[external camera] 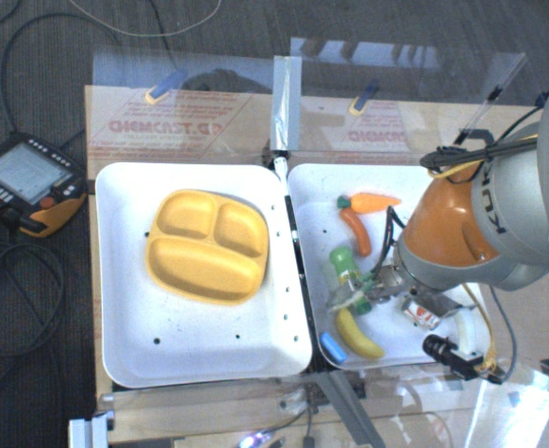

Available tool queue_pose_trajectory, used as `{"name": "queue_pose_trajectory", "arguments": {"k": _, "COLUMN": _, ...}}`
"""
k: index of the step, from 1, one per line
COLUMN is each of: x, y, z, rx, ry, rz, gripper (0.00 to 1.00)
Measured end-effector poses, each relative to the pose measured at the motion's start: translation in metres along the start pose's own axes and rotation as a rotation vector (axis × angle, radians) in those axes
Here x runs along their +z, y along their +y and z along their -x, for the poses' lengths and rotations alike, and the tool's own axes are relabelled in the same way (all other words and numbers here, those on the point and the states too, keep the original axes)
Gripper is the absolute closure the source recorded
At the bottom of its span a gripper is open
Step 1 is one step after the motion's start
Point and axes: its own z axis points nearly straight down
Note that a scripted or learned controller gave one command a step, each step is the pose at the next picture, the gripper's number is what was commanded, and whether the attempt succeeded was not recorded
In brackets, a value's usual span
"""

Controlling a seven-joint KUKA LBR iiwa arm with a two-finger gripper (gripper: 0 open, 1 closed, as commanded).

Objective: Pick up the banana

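The yellow banana point(359, 335) lies in the right bin point(302, 241) near its front edge, slanting from upper left to lower right. My gripper point(358, 297) hangs just above the banana's upper end, under the orange wrist band point(443, 227). It sits between the banana and a green object point(342, 261). Nothing is visibly lifted off the bin floor.
An orange sausage-shaped toy point(356, 231) and a carrot point(375, 201) lie at the back of the right bin. A small blue object point(333, 346) rests by the front left corner. The left bin point(125, 343) holds a yellow divided plate point(209, 245). A teach pendant point(27, 185) lies on the floor at left.
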Motion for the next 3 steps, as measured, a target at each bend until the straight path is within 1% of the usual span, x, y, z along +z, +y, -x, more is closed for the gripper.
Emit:
{"name": "queue_pose_trajectory", "arguments": {"k": 1, "x": 0.0072, "y": -0.0014, "z": -0.0001, "rx": -0.01, "ry": -0.006, "rz": 0.001, "gripper": 0.0}}
{"name": "queue_pose_trajectory", "arguments": {"k": 2, "x": 0.0001, "y": 0.0, "z": -0.0014, "rx": -0.01, "ry": -0.002, "rz": 0.0, "gripper": 1.0}}
{"name": "queue_pose_trajectory", "arguments": {"k": 3, "x": 0.0001, "y": 0.0, "z": -0.0015, "rx": -0.01, "ry": -0.002, "rz": 0.0, "gripper": 0.0}}
